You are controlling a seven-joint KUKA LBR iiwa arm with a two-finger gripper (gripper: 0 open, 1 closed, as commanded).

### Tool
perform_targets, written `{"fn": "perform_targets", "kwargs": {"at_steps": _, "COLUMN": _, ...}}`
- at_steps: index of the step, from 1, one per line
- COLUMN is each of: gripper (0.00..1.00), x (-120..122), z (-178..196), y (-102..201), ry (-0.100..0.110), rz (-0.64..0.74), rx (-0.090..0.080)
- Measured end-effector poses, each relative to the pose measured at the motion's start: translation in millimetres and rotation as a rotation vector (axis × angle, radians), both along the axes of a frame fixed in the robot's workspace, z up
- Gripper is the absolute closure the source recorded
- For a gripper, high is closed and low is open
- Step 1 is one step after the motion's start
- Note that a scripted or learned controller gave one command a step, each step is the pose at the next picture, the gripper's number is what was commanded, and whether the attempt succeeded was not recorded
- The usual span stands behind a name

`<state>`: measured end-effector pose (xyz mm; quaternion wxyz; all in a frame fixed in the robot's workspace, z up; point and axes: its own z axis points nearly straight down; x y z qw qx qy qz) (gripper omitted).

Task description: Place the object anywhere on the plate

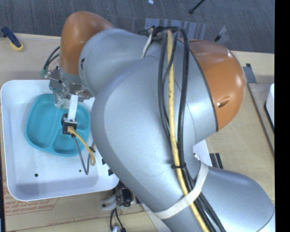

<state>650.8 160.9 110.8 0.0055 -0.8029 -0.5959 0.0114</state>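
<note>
- Left bin (9,144) holds a blue plate (41,129), sitting toward the bin's 12 o'clock half. The floor from 5 to 7 o'clock is bare white apart from two small dark specks (36,174).
- Gripper (63,98) is above the plate's 12 o'clock rim, just inside the edge. The grey arm (150,129) comes in from 3 o'clock and covers most of the bench (34,47).
- Gripper state: cannot tell. The wrist body blocks the tip from this angle, so I can't say whether it is spread, pressed together or pinching something.
- Object: cannot tell where it is. Nothing loose is readable on the exposed part of the plate. If it's being carried or was just put down, it's hidden under the wrist at the plate's 12 o'clock.
- Step, my read: the place phase, since the tool is already over the target. Can't judge whether release has happened.
- Next move, if the object is in hand: a short nudge toward 6 o'clock to get off the rim and over the plate's flat middle, then descend low and release. Dropping at the rim risks it rolling into the bin.
- If already released: go straight up, no sideways drag, so the plate doesn't shift.
- Unrelated: a blue-and-yellow tool (12,38) lies on the bench at the bin's 11 o'clock, well apart from the work.
</note>
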Motion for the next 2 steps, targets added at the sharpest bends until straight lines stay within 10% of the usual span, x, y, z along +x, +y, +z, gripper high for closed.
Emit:
{"fn": "perform_targets", "kwargs": {"at_steps": 1, "gripper": 1.0, "x": 7.1, "z": 143.8, "y": 9.1, "ry": -0.026, "rz": -0.151, "rx": 0.005}}
{"fn": "perform_targets", "kwargs": {"at_steps": 2, "gripper": 1.0, "x": 4.2, "z": 145.5, "y": 13.9, "ry": -0.005, "rz": -0.131, "rx": -0.001}}
